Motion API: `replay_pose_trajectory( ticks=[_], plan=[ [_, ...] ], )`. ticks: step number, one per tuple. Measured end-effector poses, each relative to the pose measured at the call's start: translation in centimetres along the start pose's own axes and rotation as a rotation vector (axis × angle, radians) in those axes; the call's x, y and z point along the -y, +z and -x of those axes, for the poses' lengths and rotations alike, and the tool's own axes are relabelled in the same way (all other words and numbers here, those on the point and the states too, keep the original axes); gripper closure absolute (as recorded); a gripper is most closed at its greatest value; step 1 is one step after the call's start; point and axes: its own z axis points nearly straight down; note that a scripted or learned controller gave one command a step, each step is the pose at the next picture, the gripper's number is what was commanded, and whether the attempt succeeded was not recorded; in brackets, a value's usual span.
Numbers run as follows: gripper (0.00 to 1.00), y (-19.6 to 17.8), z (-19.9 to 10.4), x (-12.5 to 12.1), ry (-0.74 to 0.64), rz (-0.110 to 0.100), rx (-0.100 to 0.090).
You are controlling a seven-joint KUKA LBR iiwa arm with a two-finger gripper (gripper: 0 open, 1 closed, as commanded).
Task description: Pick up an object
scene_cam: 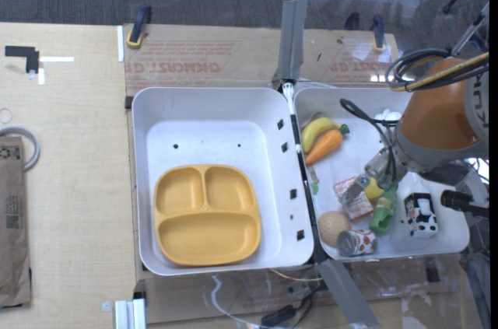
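In the right bin [443, 242], my gripper [364, 186] reaches down from the arm's orange band [436, 113] into a cluster of small objects. It is directly over a red and white packet [348, 187] and touches or nearly touches it. A small yellow piece [375, 190] and a green toy [382, 215] lie right beside the gripper. A banana [315, 128] and a carrot [324, 145] rest at the bin's far left. Near the front edge sit a tan ball [333, 225] and a can [358, 243]. A black and white cow toy [421, 214] stands to the right.
The left bin [156, 125] holds a yellow divided plate [207, 212]. A raised divider [297, 156] separates the two bins. Black cables [412, 64] loop above the arm at the right. A brown paper bag [12, 218] lies on the bench at far left.
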Motion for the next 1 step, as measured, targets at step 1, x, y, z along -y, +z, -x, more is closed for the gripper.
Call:
replay_pose_trajectory(
  ticks=[1],
  plan=[
    [0.0,-10.86,1.09,5.75,-0.158,-0.003,-0.003]
  ],
)
